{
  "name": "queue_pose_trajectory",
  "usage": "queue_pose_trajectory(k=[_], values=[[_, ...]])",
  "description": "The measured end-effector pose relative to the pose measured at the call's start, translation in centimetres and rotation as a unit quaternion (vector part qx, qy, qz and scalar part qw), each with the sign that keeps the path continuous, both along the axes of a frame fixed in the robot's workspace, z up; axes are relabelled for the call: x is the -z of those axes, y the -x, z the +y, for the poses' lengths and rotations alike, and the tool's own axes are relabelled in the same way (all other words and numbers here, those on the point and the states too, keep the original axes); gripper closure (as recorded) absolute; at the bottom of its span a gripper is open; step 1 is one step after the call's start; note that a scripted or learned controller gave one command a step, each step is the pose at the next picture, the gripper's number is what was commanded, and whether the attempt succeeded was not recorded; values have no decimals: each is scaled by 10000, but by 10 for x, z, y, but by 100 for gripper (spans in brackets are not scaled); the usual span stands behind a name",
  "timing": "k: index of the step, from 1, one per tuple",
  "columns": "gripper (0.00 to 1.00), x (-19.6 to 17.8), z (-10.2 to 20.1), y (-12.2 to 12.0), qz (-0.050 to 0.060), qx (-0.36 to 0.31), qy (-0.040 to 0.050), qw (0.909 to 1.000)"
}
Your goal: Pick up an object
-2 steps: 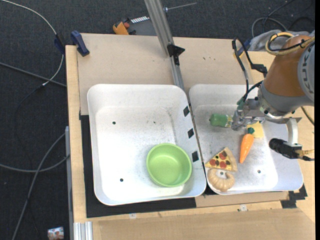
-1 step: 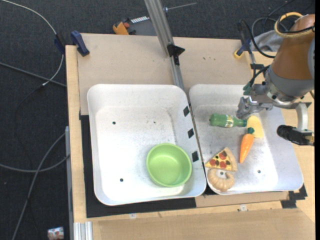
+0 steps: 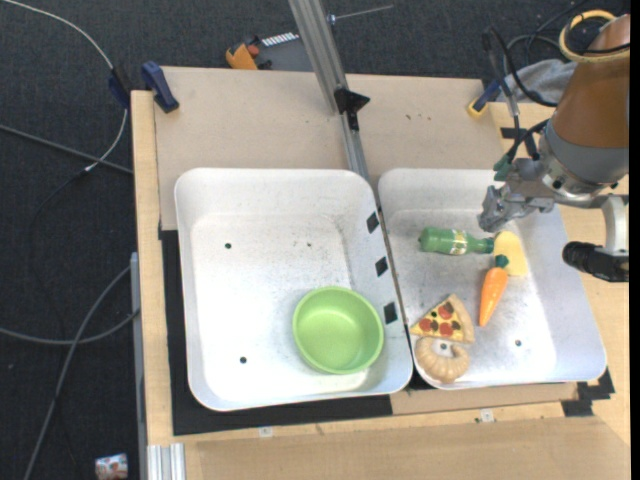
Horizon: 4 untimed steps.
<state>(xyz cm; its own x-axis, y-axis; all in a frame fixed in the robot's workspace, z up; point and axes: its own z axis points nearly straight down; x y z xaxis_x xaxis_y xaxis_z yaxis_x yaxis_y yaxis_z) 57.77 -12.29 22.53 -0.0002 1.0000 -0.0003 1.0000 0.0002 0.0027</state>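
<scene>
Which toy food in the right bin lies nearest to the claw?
The green plastic bottle-shaped toy, its end just under the claw. The orange carrot, pizza slice and doughnut lie farther.

The left bin point(image 3: 250, 218) gives me open floor around the green bowl point(image 3: 338, 329). In the right bin point(image 3: 560, 338), green bottle point(image 3: 455, 241), carrot point(image 3: 492, 290), pizza slice point(image 3: 443, 320) and doughnut point(image 3: 441, 360) crowd the middle; its right side lies open.

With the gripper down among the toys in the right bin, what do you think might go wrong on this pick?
1. The gripper sits where the green bottle, a yellow toy and the carrot crowd together, so it may catch two at once or push one aside.
2. The bottle lies on its side and looks rounded; it could roll or slip out.
</scene>
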Motion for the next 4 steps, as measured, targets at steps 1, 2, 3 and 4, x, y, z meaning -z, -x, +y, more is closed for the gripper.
queue_pose_trajectory(k=[1,2,3,4], values=[[100,4,55,0,13,-22,-8,10000],[100,8,103,4,11,-20,-6,10000],[100,-1,161,22,11,-24,-11,10000],[100,4,214,36,16,-23,-8,10000]])
